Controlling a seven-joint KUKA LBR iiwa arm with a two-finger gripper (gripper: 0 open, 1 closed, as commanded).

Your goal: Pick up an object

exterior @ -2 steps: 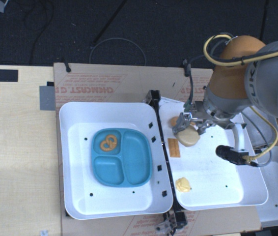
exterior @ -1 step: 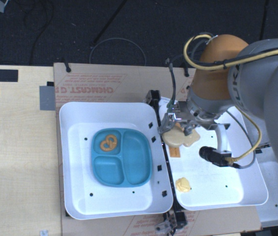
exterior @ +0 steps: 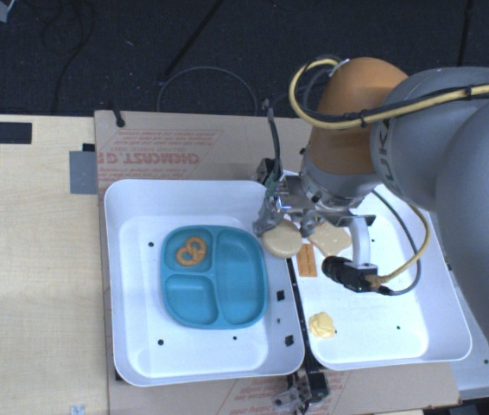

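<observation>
The arm (exterior: 417, 137) reaches in from the right and bends down over the seam between the two white bins. Its gripper (exterior: 301, 223) hangs low at the inner edge of the right bin (exterior: 417, 335) — whether the claw stands wide or narrow cannot be told, for the wrist hides it. Directly beneath and touching it lie several pale tan pieces (exterior: 283, 242), round and flat, with a small orange block (exterior: 307, 263) just beside them. A yellow lump (exterior: 321, 324) lies well apart, nearer the front of the same bin. In the left bin (exterior: 132, 318) sits a blue divided plate (exterior: 214, 277) — a pretzel (exterior: 192, 252) rests in its upper-left compartment.
</observation>
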